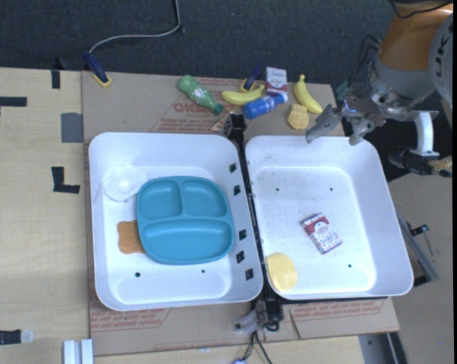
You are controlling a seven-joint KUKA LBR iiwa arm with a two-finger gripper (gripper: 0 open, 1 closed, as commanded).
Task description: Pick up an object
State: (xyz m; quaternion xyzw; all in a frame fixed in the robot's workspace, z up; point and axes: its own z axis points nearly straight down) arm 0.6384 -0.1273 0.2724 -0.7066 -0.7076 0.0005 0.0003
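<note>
Camera view places the gripper (336,127) at the 1 o'clock corner of the right bin (388,203), poised above the far rim. Its two fingers are seen spread well apart, and nothing is held between them.

Candidate objects in the right bin are identified as follows. A small red and white packet (321,233) lies flat near the bin centre, well apart from the walls, at 6 o'clock from the gripper. A yellow rounded object (281,271) rests at the 7 o'clock corner of the same bin, touching or just beside the near wall.

The packet is judged the better target, because open floor is available on all sides for finger clearance. For a sound grasp, the gripper is to be carried toward 6 o'clock until centred over the packet, and the fingers aligned across its short side before descent. Because the packet lies flat, the fingertips must be brought down to the bin floor, or the closure is likely to slip over the top. The yellow object is judged harder, since the wall obstructs one finger.

The left bin (99,203) holds a blue divided tray (184,220). Bananas (307,95) and other items lie beyond the bins at 12 o'clock.
</note>
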